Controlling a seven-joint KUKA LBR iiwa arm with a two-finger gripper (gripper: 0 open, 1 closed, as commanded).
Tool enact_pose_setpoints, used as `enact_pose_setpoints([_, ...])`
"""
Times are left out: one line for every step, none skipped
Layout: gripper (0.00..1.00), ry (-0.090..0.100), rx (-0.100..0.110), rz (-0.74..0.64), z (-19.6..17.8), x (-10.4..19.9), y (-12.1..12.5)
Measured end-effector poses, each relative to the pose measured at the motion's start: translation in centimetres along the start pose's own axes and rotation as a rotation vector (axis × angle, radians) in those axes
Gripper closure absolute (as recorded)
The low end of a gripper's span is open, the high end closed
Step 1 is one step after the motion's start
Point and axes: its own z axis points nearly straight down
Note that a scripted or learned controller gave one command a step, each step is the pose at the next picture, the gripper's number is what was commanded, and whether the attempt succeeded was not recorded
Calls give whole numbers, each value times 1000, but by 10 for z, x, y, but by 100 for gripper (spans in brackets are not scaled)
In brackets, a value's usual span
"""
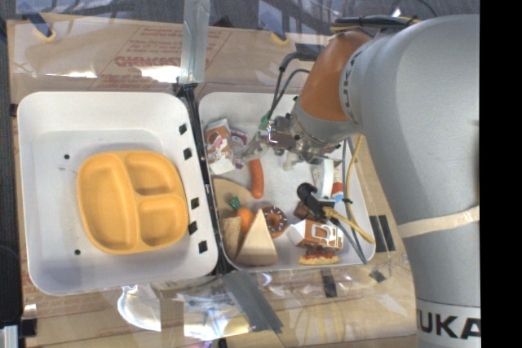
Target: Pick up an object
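The right bin (359, 244) holds several toy foods. An orange-red sausage (256, 178) lies near its middle, and a snack packet (218, 145) sits at its left wall. A pale cheese wedge (258, 240), a carrot (245, 218) and a chocolate donut (275, 219) crowd the front left. A waffle-like piece (316, 237) lies at the front right. My gripper (273, 136) hangs over the bin's back middle, just above and right of the sausage and beside the packet. The wrist hides part of what lies under it.
The left bin (41, 118) carries a yellow divided tray (130, 200). A red and white bottle (335, 178) lies by the right bin's right wall, partly under the arm (408, 134). Tape strips and cardboard surround both bins.
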Motion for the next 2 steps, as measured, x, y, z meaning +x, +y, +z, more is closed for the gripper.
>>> enact_pose_setpoints([100, 1, 3, -4, -9, 1, 0])
enact_pose_setpoints([100, 3, -10, -69, -148, 35, -21])
